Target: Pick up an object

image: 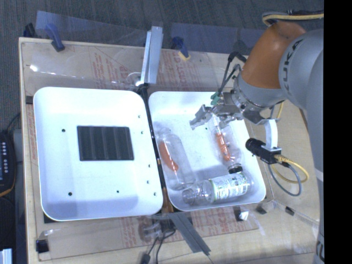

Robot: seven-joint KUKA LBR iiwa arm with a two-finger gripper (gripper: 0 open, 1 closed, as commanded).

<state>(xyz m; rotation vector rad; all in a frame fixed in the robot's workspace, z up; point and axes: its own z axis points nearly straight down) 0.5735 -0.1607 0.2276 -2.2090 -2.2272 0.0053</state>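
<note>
Camera view: the right bin [181, 108] serves as the reference. The arm [286, 65] enters from the right of the right bin, and the end effector [202, 117] hangs over that bin's far half, near the middle of its far wall. Whether the end effector is released or clenched cannot be told from this angle. Three objects lie inside the right bin. The first clear bottle [168, 154], with orange contents, lies along the bin's left wall. The second clear bottle [224, 144], also with orange contents, lies in the bin's right half, with its far end just beside the end effector; it cannot be told whether they touch. The labelled bottle [223, 188] lies on its side along the bin's near wall. The left bin [55, 114] sits against the right bin's left side and carries a dark ridged block [105, 143], well to the left of the right bin. The desk [99, 65] shows as a pale board around the right bin.
</note>
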